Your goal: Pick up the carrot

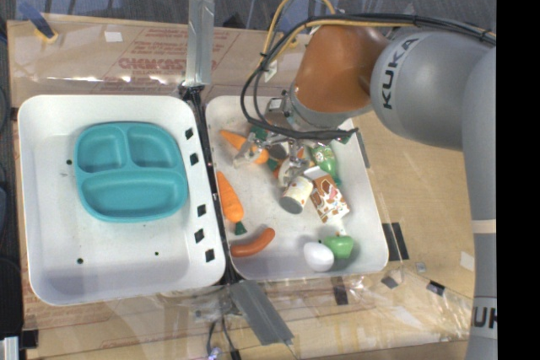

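Beside the cup (pixel 296 194), my fingers (pixel 291 167) may grab the wrong toy; the carrot (pixel 229 198) lies left. Whether they're spread, I cannot tell.

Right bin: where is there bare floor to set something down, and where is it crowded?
Bare floor in the right bin: a patch between the carrot, cup and sausage. Crowded under the gripper, at the top and right.

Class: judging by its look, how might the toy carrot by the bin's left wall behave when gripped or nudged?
The carrot looks like smooth moulded plastic, so probably stiff, light and slippery. Its round, tapered body may roll against the bin wall beside it.
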`<state>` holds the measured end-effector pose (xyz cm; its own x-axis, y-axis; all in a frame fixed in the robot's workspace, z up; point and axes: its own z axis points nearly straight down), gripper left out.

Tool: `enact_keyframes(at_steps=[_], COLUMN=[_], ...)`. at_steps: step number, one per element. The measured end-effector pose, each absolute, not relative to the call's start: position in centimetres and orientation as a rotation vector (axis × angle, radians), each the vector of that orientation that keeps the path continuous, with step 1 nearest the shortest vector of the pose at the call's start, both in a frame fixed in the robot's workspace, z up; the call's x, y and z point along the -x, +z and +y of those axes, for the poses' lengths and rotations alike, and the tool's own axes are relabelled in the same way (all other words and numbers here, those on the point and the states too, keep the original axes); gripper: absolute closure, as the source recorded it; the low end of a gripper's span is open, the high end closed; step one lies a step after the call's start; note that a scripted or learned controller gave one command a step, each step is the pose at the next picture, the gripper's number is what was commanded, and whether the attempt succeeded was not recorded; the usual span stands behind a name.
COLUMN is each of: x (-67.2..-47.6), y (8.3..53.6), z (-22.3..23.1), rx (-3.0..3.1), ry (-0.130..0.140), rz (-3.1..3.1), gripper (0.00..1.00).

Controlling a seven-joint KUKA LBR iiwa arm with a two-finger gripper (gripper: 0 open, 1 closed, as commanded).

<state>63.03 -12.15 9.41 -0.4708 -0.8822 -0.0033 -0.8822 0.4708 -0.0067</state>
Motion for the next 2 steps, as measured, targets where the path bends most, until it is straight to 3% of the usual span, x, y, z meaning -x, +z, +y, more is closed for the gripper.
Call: enact_keyframes(at_steps=[1, 2], x=[-63.4, -56.9], y=[10.9, 20.3], z=[-12.1, -9.7], rx=[1.611, 1.861], ry=[-0.016, -0.006], rz=[2.678, 2.525], gripper=[1.0, 1.0])
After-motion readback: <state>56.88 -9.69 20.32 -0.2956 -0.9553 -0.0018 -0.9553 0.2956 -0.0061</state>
